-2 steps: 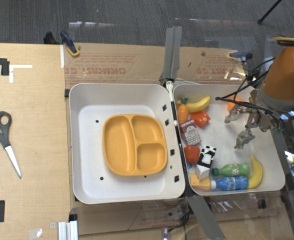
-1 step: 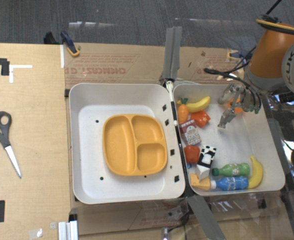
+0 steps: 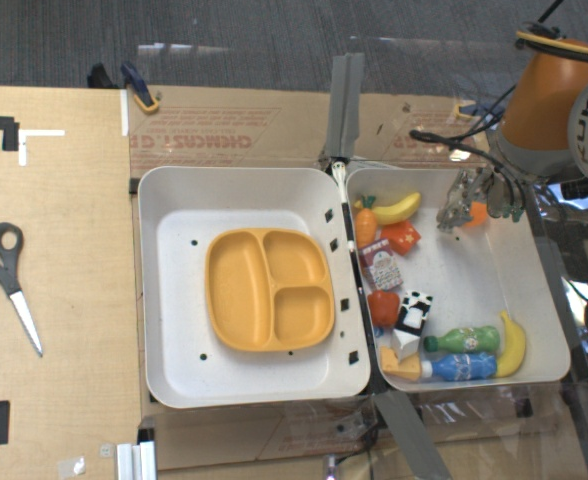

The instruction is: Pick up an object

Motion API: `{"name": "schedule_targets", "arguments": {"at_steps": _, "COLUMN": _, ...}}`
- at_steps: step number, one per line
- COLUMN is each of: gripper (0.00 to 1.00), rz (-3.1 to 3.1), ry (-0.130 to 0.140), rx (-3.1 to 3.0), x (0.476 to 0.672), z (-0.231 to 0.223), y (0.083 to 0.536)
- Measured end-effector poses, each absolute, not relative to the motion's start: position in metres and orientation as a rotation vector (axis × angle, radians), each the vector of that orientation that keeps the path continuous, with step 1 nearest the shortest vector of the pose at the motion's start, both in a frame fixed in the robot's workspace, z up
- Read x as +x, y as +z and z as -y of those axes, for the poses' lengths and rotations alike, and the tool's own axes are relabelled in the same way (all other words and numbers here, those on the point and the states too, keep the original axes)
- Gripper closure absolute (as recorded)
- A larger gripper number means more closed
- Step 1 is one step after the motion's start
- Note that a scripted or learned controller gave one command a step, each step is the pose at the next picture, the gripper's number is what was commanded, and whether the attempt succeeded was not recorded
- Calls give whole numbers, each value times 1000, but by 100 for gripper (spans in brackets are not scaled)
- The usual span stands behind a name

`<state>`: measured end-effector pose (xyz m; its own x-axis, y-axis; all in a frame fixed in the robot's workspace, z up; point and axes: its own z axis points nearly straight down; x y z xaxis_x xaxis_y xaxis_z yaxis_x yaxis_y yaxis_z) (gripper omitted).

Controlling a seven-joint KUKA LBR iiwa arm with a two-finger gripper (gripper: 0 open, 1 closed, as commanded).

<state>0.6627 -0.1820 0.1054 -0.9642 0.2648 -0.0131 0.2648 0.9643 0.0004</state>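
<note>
My gripper (image 3: 461, 206) hangs low over the far right part of the right bin (image 3: 534, 268), under the orange-banded wrist. A small orange item (image 3: 478, 211) shows right beside it; whether it is gripped cannot be made out. Along the bin's left side lie a yellow banana (image 3: 399, 208), an orange carrot-like piece (image 3: 365, 224), a red pepper (image 3: 403, 237), a printed packet (image 3: 382, 264), a red tomato (image 3: 383, 308) and a black-and-white cube (image 3: 415, 311). At the front lie a green bottle (image 3: 462, 340), a blue bottle (image 3: 460, 368) and a second banana (image 3: 514, 343).
The left bin (image 3: 164, 268) holds a yellow divided plate (image 3: 271, 290). A grey post (image 3: 346, 108) rises at the back where the bins meet. Scissors (image 3: 9, 273) lie on the bench far left, and a blue clamp (image 3: 139, 86) sits at the cardboard's back edge.
</note>
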Motion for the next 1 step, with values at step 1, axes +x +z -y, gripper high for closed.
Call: {"name": "schedule_targets", "arguments": {"at_steps": 1, "gripper": 100, "rz": -3049, "ry": 0, "rx": 735, "x": 640, "z": 106, "y": 232}}
